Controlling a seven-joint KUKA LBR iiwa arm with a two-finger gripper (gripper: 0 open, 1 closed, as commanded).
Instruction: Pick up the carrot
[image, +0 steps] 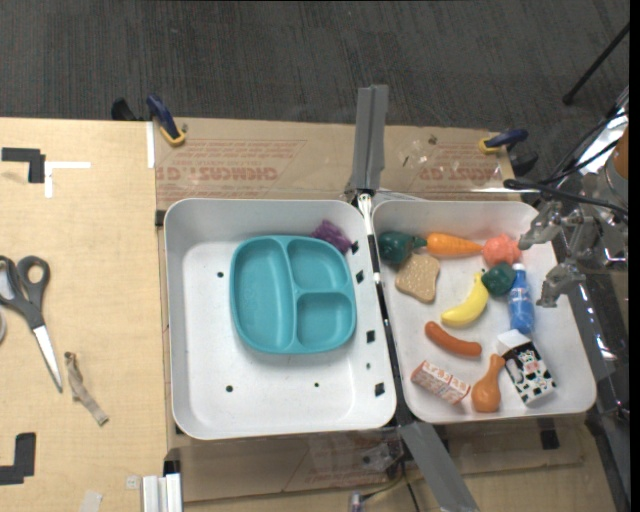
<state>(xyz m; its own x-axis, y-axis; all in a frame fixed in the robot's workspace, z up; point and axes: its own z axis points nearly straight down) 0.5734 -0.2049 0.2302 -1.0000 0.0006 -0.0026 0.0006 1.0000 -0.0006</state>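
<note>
In the right bin (570, 400) lies the carrot (453, 244), orange with a dark green top (396, 247), stretched along the far side with its tip toward a pink ball (501, 249). Just in front of it sits a slice of bread (418, 277), and to the right of that a yellow banana (466, 303) curves up toward a small green thing (499, 279). A blue bottle (520, 305) lies beside the banana. Nearer the front there is a red sausage (453, 340), a small red-and-white carton (440, 382), a brown drumstick (488, 384) and a white box with black spots (528, 374).

The left bin (200, 400) holds a teal plate (294, 294) with three compartments — all of it lying flat in the middle — and a small purple thing (332, 235) sits against the far wall just behind the plate.

The hand (556, 256) hangs over the right edge of the right bin, well apart from the carrot; its two metal fingers (540, 224) stand apart with nothing between them.

On the bench (90, 250) to the left of the bins lie a pair of scissors (32, 305) and a short strip of tape (84, 388).
</note>
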